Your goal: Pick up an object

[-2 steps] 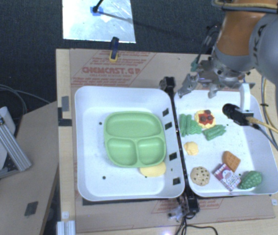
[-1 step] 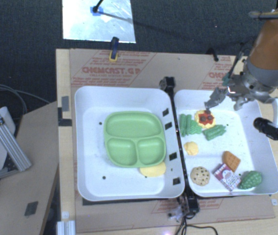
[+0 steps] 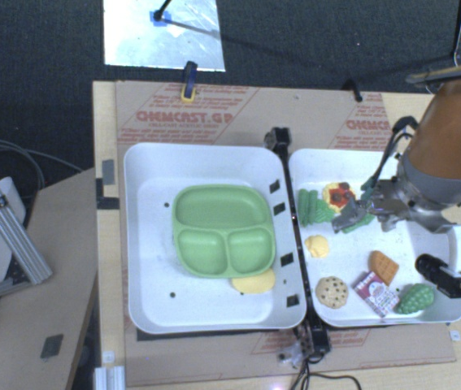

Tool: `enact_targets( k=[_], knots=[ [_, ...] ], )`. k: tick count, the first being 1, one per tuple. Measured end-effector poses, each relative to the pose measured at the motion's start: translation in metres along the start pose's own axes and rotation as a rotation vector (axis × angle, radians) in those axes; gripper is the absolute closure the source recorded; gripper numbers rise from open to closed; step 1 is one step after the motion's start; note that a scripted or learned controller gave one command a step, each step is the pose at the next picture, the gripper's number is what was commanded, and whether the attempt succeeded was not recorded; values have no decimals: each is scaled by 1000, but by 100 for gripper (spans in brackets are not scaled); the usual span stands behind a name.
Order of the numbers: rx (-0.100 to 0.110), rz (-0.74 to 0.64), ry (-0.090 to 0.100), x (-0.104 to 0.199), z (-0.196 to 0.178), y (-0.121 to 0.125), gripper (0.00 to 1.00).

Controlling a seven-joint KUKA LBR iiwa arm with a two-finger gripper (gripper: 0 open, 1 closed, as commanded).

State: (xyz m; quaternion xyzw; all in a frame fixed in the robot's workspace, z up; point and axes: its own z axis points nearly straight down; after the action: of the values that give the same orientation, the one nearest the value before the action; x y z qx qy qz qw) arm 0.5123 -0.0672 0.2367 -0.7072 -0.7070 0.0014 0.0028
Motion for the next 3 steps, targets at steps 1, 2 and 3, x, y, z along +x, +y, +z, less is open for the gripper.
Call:
enact_targets(
  k=[1,2,3],
  knots=[
    [-11,2,-1,-25,156,22,0],
    [-3,0,-1,-27,153,-5,0],
    [-8,-1,-2,-36,152,-1,0]
  ],
)
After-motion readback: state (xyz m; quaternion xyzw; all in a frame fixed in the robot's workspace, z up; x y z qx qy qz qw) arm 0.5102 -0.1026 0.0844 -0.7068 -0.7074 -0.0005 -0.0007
